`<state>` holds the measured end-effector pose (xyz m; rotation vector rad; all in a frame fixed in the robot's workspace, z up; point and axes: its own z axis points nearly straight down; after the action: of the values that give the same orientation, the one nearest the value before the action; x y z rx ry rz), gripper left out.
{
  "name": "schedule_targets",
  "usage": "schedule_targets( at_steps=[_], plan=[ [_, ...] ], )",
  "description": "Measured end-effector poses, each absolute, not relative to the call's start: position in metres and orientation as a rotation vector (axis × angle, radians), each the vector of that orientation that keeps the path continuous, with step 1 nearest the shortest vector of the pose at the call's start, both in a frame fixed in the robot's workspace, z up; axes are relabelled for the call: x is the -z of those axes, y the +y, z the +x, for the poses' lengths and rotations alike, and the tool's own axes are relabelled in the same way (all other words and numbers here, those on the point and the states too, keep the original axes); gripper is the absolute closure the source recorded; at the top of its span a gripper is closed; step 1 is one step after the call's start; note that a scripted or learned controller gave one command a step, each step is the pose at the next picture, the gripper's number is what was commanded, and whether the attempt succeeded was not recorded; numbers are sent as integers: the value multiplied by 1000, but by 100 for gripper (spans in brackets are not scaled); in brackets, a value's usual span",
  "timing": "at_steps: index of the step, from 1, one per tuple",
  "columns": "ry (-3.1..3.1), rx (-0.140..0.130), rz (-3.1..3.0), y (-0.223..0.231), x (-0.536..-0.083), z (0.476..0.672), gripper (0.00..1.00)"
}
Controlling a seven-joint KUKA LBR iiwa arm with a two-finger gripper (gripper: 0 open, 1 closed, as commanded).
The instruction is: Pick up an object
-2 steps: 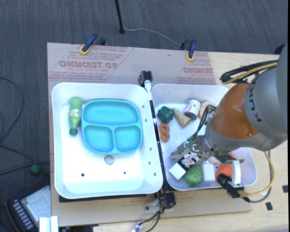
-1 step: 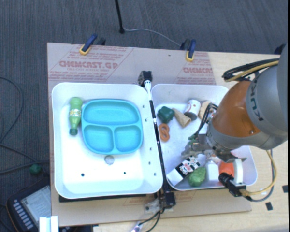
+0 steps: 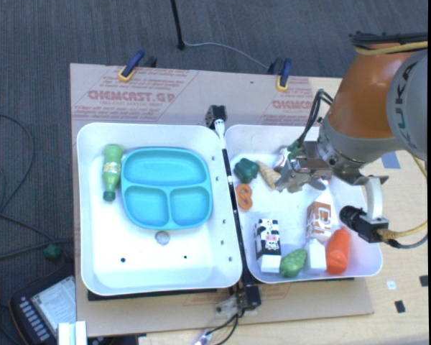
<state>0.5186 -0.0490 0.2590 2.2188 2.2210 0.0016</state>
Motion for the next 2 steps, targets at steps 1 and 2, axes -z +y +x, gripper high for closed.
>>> schedule_targets(
  at_steps=[1, 2],
  plan=[
    [2221, 1, 2220, -49, -259, 518, 0],
    [2221, 4, 2223, -88, -184, 483, 0]
  ],
)
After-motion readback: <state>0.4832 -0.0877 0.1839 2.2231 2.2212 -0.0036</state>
